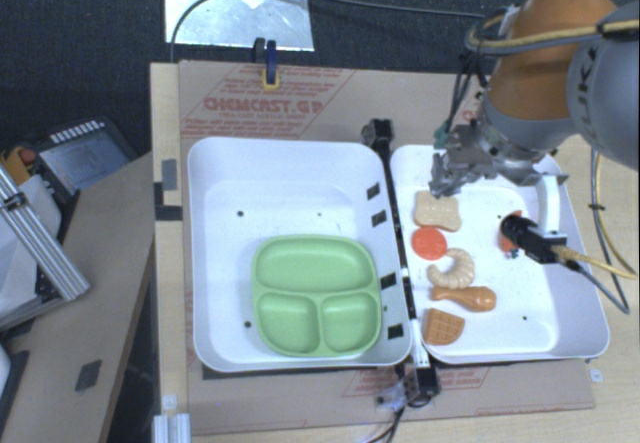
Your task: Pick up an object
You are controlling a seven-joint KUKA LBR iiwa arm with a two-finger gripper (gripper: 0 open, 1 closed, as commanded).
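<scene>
reaching in from the right, my gripper (443,181) hangs low over the back part of the right bin (525,323). i cannot tell if it is wide or narrow, because it looks like one dark lump from up here. i can see nothing held in it.

just under its tip, a bit toward the front, lies a pale bread piece (438,212). the tip is right at the back edge of the bread, but i cannot tell if they touch.

more toy food lies in a row down the left side of this bin. next to the bread is a red round slice (430,243). in front of that is a curled shrimp (455,268). a brown drumstick (468,298) lies just beside the shrimp, on its side. nearest the front is an orange waffle piece (444,327).

the left bin (250,181) sits right beside this one. a green plate (315,294) with three parts lies flat in its front half, well apart from my gripper.
</scene>
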